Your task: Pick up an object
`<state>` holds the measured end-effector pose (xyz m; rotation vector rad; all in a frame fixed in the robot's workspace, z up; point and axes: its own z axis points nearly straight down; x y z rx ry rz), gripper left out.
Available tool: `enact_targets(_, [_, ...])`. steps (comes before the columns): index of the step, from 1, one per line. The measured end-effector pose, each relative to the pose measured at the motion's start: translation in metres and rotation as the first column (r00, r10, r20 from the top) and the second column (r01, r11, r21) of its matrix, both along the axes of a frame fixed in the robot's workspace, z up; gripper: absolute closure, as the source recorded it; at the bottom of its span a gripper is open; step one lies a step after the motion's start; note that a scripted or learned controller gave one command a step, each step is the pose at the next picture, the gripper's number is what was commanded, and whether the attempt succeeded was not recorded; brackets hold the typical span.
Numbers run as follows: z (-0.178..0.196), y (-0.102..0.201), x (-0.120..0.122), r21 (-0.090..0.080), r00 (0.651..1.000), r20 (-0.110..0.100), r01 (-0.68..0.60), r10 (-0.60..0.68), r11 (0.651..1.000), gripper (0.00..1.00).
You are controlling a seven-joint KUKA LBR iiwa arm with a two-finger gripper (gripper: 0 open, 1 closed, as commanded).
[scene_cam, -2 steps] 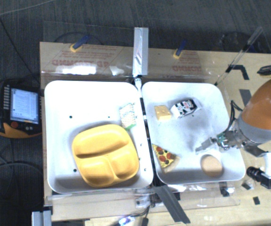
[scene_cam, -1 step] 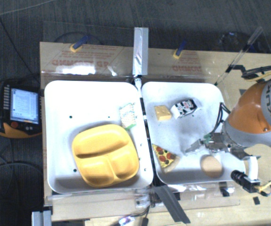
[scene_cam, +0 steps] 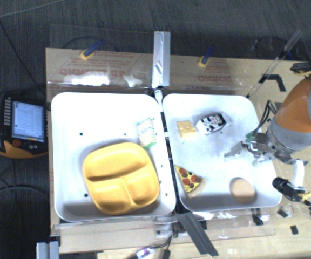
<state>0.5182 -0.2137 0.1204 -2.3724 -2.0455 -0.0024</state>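
My gripper (scene_cam: 237,151) hangs over the right side of the right bin (scene_cam: 252,109), reaching in from the right below the arm's orange band (scene_cam: 298,112). Nothing is visibly held in it. A black-and-white toy (scene_cam: 211,123) lies up and to its left, beside a pale yellow cheese block (scene_cam: 186,129). A tan bread roll (scene_cam: 242,189) sits below the gripper near the bin's front wall. A pizza slice (scene_cam: 189,180) lies at the bin's front left.
The left bin (scene_cam: 69,123) holds a large yellow divided plate (scene_cam: 121,176) and a small green-and-white packet (scene_cam: 146,132). A metal divider strip (scene_cam: 161,63) stands behind the bins. A teach pendant (scene_cam: 21,124) lies far left on the floor.
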Motion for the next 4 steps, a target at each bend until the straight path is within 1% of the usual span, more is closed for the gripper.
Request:
enact_targets(1, [-0.028, 0.016, 0.038, 0.007, 0.961, 0.008, 0.278, -0.278, 0.961, 0.0])
enact_targets(2, [-0.02, 0.013, 0.037, -0.004, 0.961, 0.013, 0.277, -0.277, 0.961, 1.0])
enact_targets(3, [0.069, 0.023, 0.018, -0.013, 0.901, 0.002, 0.435, -0.435, 0.901, 1.0])
enact_targets(4, [0.069, 0.023, 0.018, -0.013, 0.9, 0.002, 0.435, -0.435, 0.9, 0.0])
